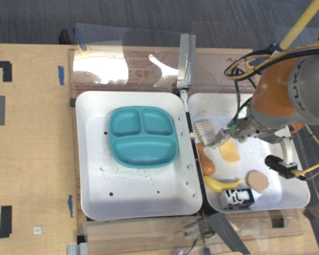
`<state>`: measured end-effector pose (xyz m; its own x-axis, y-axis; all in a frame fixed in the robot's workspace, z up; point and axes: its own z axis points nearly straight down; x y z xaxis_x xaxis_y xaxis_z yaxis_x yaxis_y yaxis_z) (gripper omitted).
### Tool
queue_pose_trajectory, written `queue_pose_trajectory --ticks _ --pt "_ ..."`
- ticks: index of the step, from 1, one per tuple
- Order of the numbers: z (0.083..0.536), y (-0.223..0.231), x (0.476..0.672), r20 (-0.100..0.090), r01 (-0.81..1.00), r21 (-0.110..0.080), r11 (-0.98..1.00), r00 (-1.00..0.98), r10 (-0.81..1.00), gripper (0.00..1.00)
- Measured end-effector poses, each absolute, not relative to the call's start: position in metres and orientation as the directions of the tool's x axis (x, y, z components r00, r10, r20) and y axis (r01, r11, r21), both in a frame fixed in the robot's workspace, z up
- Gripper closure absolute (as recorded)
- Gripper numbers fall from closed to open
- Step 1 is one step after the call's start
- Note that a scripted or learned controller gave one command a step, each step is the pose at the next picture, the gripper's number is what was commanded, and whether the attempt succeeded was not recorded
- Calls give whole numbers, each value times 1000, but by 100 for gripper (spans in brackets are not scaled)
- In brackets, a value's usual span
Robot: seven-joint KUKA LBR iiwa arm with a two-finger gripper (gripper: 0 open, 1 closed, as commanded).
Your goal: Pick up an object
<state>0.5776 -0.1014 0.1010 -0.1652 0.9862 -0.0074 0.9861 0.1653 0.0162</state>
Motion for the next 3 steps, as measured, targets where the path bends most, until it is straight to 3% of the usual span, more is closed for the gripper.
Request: queue_pose_trajectory --ticks 1,2,3 --pt "88 -98 551 -4 973 10 231 -231 973 0" --pt "100 -99 552 -5 973 14 229 -229 973 100" --pt "189 -33 570 0 970 9 244 -244 970 100"
